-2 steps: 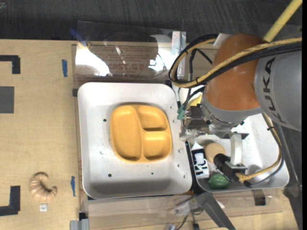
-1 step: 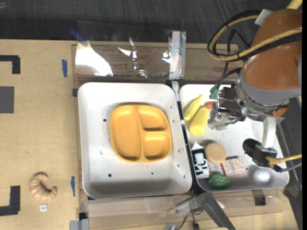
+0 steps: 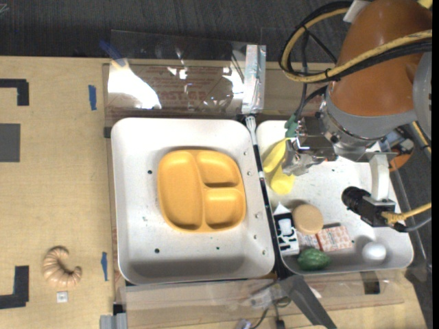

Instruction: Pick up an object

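We are looking down on the gripper [image 3: 296,164], which is hanging low over the left part of the right bin [image 3: 330,185], and we cannot tell whether it is apart or together, since the wrist is covering it from above. The yellow object [image 3: 275,164] is lying just beside the gripper, on its view-left side, against the bin's left wall. We cannot tell whether the two are touching, and nothing is showing as gripped.

Toward the near edge of the view from the gripper, a round tan disc [image 3: 308,218] is sitting close by. Beyond it, a black-and-white box [image 3: 286,233], a red-and-white packet [image 3: 333,238] and a green lump [image 3: 313,258] are crowding together. A silvery ball [image 3: 374,252] is resting farther off, toward the bin's near right corner.

Well to the view-left of the gripper, across the divide, a yellow sectioned plate [image 3: 201,189] is lying in the middle of the left bin [image 3: 130,184]. Farthest from the gripper, a curled beige toy [image 3: 62,266] is lying on the bench [image 3: 55,184], outside both bins.
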